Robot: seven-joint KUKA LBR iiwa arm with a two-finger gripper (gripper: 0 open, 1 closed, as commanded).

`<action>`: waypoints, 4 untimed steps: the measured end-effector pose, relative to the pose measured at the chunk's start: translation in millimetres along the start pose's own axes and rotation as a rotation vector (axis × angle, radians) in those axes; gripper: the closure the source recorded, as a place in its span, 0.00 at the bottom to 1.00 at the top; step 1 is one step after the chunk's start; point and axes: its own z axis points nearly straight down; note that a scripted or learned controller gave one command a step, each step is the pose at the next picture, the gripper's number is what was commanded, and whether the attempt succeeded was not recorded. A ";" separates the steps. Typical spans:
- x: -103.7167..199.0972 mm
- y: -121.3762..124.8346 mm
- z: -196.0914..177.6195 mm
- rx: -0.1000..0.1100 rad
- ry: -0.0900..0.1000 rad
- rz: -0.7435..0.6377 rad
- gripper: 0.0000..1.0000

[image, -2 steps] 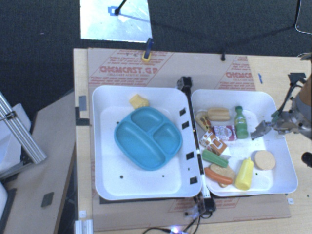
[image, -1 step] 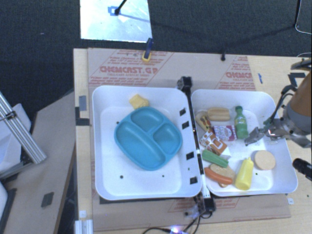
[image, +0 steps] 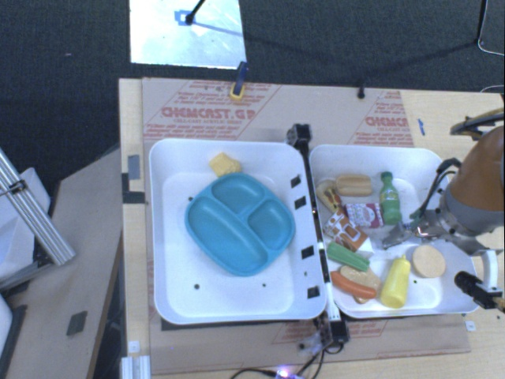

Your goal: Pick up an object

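Observation:
The right bin (image: 426, 161) holds several toy foods. Among them are a green bottle (image: 388, 198), a tan bun (image: 353, 184), a red-and-white packet (image: 364, 214), a yellow squeeze bottle (image: 396, 281), a round tan biscuit (image: 429, 261), a green stick (image: 347, 255) and an orange sausage (image: 353, 283). My gripper (image: 408, 233) reaches in from the right and hangs low over the bin's middle. It sits just below the green bottle, above the yellow bottle and beside the biscuit. Nothing shows in its grasp.
The left bin (image: 170, 290) bears a blue divided plate (image: 239, 223) and a small yellow piece (image: 225, 164) near its back wall. A black divider (image: 309, 219) with clips runs between the bins. The arm's wrist (image: 477, 192) covers the right bin's right side.

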 end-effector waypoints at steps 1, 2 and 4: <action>0.0 0.7 -2.5 -0.003 -0.001 0.000 0.00; -0.3 1.7 -13.6 -0.007 -0.002 0.000 1.00; 4.3 13.5 -107.4 -0.010 -0.003 -0.005 1.00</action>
